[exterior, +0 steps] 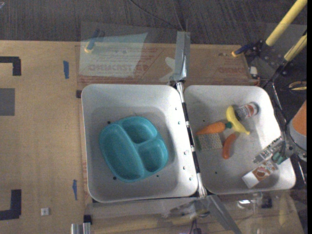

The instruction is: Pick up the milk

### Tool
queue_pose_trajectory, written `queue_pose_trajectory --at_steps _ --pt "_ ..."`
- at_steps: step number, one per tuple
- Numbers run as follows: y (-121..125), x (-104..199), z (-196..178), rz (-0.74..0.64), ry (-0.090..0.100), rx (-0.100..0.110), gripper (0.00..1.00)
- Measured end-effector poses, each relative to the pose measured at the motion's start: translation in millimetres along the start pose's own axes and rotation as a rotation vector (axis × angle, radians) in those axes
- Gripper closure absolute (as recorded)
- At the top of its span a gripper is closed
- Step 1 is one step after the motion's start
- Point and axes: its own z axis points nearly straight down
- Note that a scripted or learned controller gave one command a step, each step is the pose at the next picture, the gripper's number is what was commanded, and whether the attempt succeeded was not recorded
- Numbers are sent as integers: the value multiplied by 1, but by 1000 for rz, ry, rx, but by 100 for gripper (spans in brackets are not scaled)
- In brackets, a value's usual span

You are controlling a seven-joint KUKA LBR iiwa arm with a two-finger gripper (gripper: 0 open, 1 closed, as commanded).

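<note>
1 milk carton, 1 banana, 1 teal plate

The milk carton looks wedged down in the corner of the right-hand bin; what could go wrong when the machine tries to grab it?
1. The milk carton lies flat against the right bin's lower right wall, so the end effector may bump the rim rather than close around it.
2. Lying flat, the carton could slide away when touched.
3. The sausage and banana lie up and to the left, probably safe unless the arm sweeps wide.
</note>
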Motion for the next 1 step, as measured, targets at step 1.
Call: queue_pose_trajectory --at_steps 1 --pt "39 61 -67 70 5 8 100"
